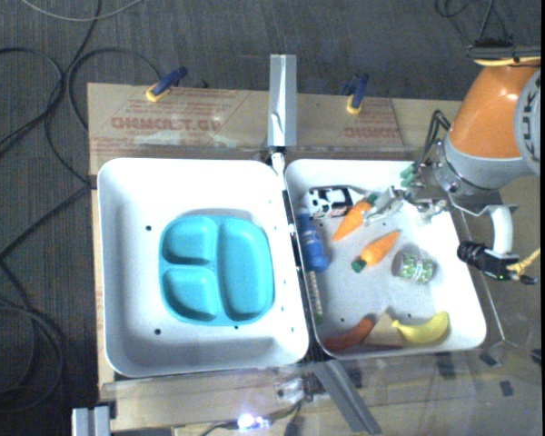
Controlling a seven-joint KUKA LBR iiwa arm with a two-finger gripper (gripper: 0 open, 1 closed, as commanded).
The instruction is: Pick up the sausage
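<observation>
The sausage is a reddish-brown piece lying against the front wall of the right bin, just left of a yellow banana. My gripper hangs over the back of that bin, beside the leafy end of an orange carrot. It is well away from the sausage, which lies toward the bin's front edge. Nothing can be seen held in the gripper.
The right bin also holds a second carrot, a blue bottle along the left wall, a black-and-white item and a greenish clear object. The left bin holds a blue divided plate.
</observation>
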